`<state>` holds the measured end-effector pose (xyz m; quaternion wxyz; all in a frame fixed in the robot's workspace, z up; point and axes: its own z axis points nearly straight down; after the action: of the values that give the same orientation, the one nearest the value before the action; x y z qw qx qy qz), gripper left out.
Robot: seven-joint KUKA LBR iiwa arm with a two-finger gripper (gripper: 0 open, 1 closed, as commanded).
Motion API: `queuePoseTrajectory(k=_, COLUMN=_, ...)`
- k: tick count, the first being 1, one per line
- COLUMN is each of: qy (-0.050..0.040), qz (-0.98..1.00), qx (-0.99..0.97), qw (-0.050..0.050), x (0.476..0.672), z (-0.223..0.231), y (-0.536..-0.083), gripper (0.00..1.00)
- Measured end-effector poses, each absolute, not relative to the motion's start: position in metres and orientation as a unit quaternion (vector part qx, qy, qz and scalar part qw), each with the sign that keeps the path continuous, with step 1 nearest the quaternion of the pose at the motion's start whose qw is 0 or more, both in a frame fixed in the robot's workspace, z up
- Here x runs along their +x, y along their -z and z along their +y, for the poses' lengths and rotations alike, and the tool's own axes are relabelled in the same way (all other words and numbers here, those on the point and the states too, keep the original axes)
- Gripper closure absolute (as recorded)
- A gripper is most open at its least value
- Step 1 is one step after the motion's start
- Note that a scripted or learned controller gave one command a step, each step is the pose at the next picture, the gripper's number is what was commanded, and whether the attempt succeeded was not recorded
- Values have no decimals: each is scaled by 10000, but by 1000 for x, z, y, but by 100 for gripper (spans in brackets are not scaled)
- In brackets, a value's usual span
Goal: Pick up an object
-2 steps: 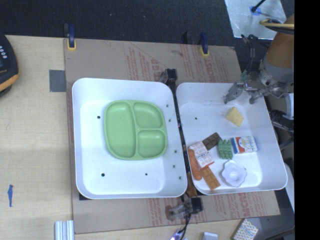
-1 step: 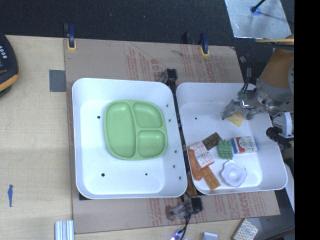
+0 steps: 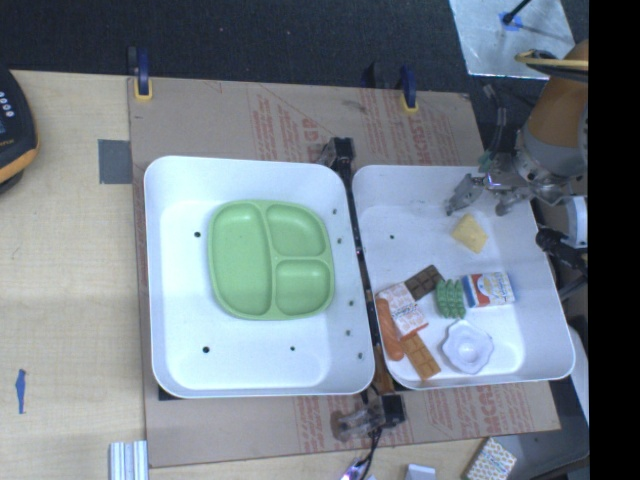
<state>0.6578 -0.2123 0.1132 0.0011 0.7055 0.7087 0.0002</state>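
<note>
Holding green tray (image 3: 270, 259): left bin (image 3: 175, 298); right, seemingly food toys.

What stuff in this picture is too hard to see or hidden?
- Gripper, camera view: small and blurred over the right bin; whether its fingers are open is unclear.
- Arm: cut off by the right edge.
- Small cartons and: print too small to read.
- Orange piece: partly under a carton, so its shape is unsure.
- Dark device: cut off by the left edge.

Wooden bench (image 3: 70, 298) bears a cardboard sheet (image 3: 260, 118) under 2 white bins (image 3: 165, 268)
</note>
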Motion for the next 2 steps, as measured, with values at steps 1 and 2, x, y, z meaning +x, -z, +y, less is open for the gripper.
queuePoseTrajectory(k=1, qy=36, qz=7081, qx=7061, qw=-54, x=562, z=-189, y=-101, gripper=0)
queuePoseTrajectory(k=2, qy=-6, qz=7096, qx=7046, qw=27, x=637, z=-212, y=-93, gripper=0)
